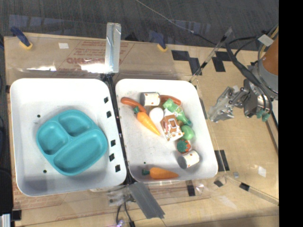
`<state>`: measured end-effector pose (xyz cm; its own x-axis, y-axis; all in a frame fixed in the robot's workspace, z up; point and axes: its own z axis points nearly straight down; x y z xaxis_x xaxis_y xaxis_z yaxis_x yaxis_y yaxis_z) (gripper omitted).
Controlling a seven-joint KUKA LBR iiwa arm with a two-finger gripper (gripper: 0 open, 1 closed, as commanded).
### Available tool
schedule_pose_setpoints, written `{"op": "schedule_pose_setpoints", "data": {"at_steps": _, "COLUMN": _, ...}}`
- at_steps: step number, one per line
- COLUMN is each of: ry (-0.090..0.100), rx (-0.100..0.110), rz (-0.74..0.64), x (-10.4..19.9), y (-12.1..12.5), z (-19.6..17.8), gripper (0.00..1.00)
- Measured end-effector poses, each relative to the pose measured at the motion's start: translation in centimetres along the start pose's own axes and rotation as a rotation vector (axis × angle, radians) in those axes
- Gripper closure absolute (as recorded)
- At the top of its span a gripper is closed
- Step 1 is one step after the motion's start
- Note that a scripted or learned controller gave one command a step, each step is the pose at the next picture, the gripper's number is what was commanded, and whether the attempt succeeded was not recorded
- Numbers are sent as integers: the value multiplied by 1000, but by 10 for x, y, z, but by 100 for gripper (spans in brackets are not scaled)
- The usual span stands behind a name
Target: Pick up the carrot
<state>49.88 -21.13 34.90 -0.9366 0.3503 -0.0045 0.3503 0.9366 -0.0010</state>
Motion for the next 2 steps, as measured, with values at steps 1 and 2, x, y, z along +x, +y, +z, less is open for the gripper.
{"op": "schedule_pose_setpoints", "data": {"at_steps": 1, "ry": -3, "rx": 1, "rz": -191, "x": 20, "y": -7, "z": -65, "gripper": 100}}
{"op": "schedule_pose_setpoints", "data": {"at_steps": 2, "ry": 2, "rx": -1, "rz": -690, "x": 20, "y": -6, "z": -28, "gripper": 100}}
